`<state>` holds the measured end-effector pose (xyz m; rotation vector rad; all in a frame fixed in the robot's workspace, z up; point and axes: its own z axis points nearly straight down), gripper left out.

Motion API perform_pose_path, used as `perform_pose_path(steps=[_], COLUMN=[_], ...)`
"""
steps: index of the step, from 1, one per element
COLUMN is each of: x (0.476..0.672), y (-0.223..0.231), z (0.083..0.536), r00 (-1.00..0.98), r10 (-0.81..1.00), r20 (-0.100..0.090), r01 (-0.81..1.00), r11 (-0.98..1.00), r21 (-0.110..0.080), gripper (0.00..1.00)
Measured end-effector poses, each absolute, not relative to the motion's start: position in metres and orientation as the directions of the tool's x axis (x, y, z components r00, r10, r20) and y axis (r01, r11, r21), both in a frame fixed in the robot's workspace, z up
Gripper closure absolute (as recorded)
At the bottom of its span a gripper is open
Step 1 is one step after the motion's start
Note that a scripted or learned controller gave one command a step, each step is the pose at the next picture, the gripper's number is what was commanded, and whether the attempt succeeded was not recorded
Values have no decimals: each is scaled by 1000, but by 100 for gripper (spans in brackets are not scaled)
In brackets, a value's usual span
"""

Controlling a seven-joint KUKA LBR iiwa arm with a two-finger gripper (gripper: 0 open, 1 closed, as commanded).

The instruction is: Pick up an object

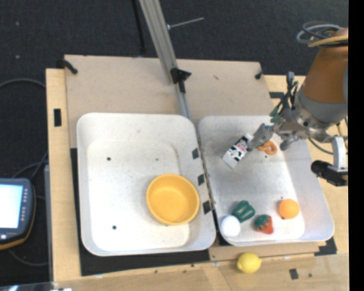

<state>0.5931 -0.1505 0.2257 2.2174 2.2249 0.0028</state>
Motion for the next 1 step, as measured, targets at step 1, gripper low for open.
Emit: perform_pose_path(steps=[1], x=[593], y=[-150], z=[226], r00=[-3], r10=[1000], r20=[2], r01=[1000], r11=[3], r21=[2], gripper=[0])
